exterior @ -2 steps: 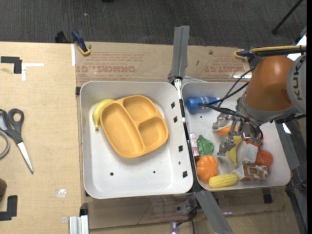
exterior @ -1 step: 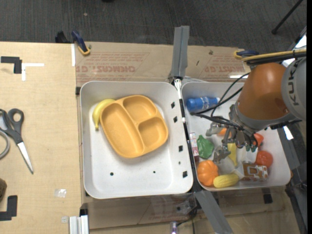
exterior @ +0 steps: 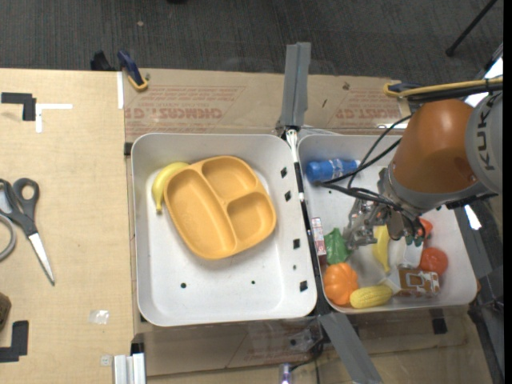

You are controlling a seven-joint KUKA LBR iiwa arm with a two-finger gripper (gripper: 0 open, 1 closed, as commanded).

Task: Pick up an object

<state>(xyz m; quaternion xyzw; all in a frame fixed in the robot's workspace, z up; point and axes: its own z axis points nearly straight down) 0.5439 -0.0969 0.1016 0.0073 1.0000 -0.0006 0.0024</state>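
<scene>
1. Scissors (exterior: 28, 218) lie on the bench (exterior: 64, 278) at far left, well apart from both bins.
2. The left bin (exterior: 216, 294) holds an orange divided plate (exterior: 220, 206) with a banana (exterior: 164, 181) tucked against its left rim; bare white floor stays open along the near side.
3. In the crowded right bin (exterior: 352, 144), a blue bottle (exterior: 330, 168) lies at the far left corner, a green piece (exterior: 336, 246) by the left wall, and an orange pumpkin (exterior: 341, 282) and corn cob (exterior: 371, 297) at the near edge.
4. The gripper (exterior: 376, 229) hangs over the bin's middle beside a yellow piece (exterior: 382, 248); I cannot tell how its claw stands.
5. A red tomato (exterior: 433, 260) and brown packet (exterior: 419, 281) sit right, under the arm (exterior: 436, 150).
</scene>
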